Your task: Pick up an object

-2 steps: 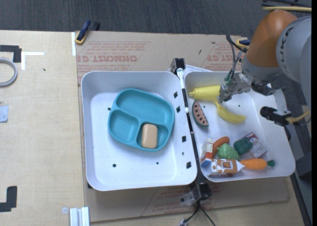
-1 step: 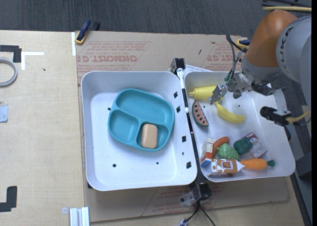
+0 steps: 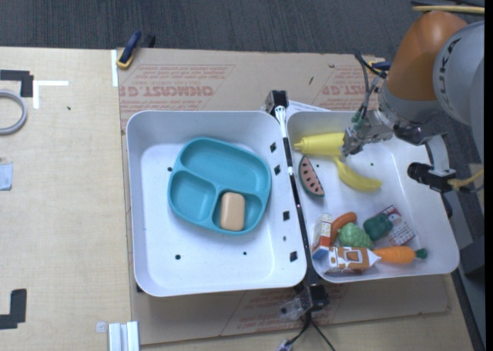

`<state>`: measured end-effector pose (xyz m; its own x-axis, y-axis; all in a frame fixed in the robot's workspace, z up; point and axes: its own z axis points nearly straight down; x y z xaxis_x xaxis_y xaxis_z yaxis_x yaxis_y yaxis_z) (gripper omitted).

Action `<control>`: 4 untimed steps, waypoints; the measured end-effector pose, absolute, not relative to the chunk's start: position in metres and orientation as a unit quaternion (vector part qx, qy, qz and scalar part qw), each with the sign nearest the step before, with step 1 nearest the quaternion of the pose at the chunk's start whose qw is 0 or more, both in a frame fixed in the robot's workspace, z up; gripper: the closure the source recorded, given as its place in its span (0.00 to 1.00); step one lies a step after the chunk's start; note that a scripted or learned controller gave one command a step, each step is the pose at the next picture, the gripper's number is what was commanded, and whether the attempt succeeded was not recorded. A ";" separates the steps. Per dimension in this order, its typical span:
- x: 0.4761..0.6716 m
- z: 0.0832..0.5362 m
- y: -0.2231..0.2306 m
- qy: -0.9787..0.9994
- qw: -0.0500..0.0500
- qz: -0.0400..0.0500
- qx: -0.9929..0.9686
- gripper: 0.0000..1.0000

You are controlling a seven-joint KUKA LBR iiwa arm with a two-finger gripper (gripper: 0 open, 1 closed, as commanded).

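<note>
Hovering pincer (image 3: 350, 144), beside yellow bottle (image 3: 320, 144)

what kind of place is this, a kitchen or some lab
Most likely a robot lab test bench, not a kitchen. The food, such as the banana and carrot, looks like toys; it sits in a white bin on cardboard, with a robot arm reaching in.
</note>
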<state>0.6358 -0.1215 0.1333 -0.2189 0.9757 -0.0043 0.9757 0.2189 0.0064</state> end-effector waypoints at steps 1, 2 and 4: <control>0.636 0.133 -0.121 0.781 0.004 0.001 0.625 0.00; 0.614 0.093 -0.104 0.855 0.000 0.000 0.519 0.00; 0.614 0.103 -0.104 0.854 0.001 0.000 0.520 0.00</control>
<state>0.6142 -0.1045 0.1027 -0.4583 0.8888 -0.0021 0.8888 0.4583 0.0019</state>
